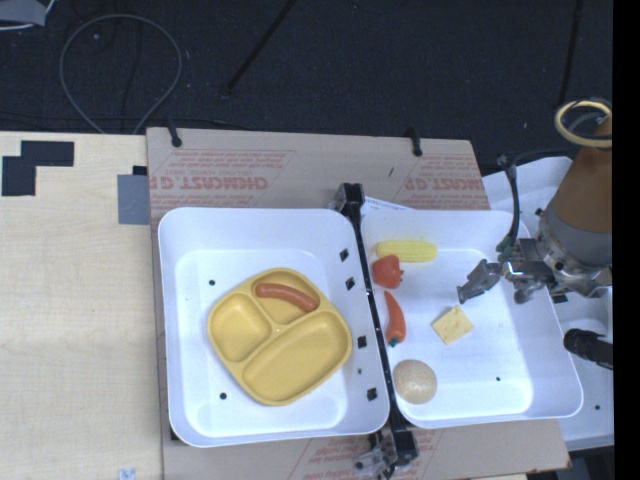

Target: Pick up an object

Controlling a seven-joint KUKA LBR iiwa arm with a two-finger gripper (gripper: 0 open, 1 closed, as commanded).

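We see a pale wooden worktop (70, 298) before a dark floor strewn with cables (120, 58). The two-finger metal gripper (490, 280) hangs over the right shallow white bin (540, 388), jaws parted and empty, beside the yellow cheese wedge (452, 324).

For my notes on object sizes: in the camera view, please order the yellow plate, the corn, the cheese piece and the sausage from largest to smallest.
1. yellow plate
2. sausage and corn: they look alike in length
3. cheese piece
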